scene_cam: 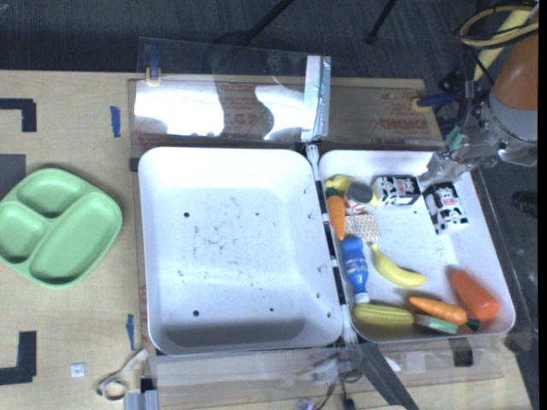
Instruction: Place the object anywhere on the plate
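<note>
Hovering metal gripper (450,162) over right bin (491,254), finger state unclear, glossy green three-compartment plate (58,226), curved yellow banana (397,269).

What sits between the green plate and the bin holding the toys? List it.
In the camera view, the other white bin lies between the green plate and the toy-filled bin, plus a strip of bare bench.

No word, number or brand can be read with certainty. The cardboard strip (402,114) behind the right bin (489,254) bears red print, too blurred to make out. Two small black-and-white packets (396,189) (446,208) in that bin carry markings, and the blue bottle (355,267) has a label, all too small to read.
</note>
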`<state>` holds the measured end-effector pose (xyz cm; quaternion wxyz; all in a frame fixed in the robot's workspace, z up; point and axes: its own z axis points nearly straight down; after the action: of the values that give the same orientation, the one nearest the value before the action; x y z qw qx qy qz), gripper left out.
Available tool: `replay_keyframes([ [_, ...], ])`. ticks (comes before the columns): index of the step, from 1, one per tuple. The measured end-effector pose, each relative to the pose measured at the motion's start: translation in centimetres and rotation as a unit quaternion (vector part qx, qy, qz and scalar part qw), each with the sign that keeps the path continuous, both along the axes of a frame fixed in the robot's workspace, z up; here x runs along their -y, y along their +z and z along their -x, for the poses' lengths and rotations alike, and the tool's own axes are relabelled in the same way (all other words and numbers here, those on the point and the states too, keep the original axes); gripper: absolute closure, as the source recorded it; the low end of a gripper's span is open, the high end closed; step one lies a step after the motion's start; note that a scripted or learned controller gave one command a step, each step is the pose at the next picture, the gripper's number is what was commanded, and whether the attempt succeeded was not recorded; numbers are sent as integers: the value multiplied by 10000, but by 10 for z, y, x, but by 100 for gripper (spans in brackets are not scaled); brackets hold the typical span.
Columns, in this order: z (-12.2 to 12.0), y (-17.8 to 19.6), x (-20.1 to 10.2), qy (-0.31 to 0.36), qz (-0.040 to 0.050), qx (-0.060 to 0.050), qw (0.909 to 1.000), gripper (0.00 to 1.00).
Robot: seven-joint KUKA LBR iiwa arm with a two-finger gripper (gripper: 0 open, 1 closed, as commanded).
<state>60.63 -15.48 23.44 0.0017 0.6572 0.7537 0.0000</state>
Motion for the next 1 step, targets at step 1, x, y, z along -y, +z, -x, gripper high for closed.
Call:
replay_keyframes([
  [1, -44, -49, 34, 206, 2, 6, 9998, 100],
])
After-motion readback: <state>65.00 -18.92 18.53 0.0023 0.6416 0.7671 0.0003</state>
